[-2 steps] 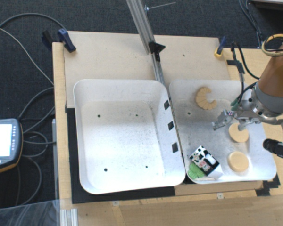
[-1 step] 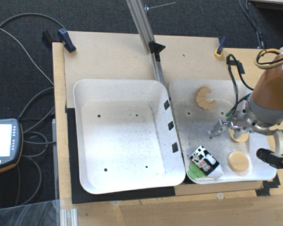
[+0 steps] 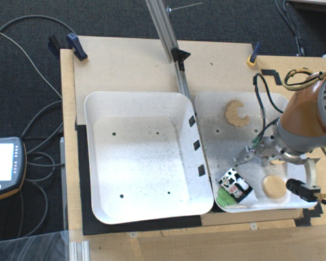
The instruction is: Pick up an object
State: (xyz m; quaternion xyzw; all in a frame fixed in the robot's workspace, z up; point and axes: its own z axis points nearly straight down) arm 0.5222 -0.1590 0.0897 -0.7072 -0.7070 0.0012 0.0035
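Working the gripper (image 3: 251,155) low over the floor of the right bin (image 3: 209,113), near its middle, with nothing visibly held. Not being able to tell from this slant whether open or closed.

Choosing among three candidates lying in that bin:
- a croissant (image 3: 237,113) towards the far wall, well apart from the rest
- a round tan biscuit (image 3: 274,186) near the front wall, close under the wrist
- a black-and-white patterned packet (image 3: 236,186) resting on something green in the front left corner

Judging the packet the closest, just beside the gripper towards the front.

Aiming, for a good pick, at centring straight above one item before descending, squaring to its narrower side, and closing only once level with it. Favouring the croissant for a clean approach, lying alone on bare floor. Treating the packet with more care — tucked against the front wall and the dividing wall, leaving little room on those sides. Watching the biscuit too, sitting just beside the packet and probably getting nudged by a wide approach.

Noting around all this:
- the left bin (image 3: 136,156)
- an aluminium pole (image 3: 165,31) slanting over the desk (image 3: 125,64) down to the gap between the bins
- a blue clamp (image 3: 76,45) at the desk's far left corner
- a handheld screen (image 3: 2,165) with cables on the carpet

None of it crowding the reach.
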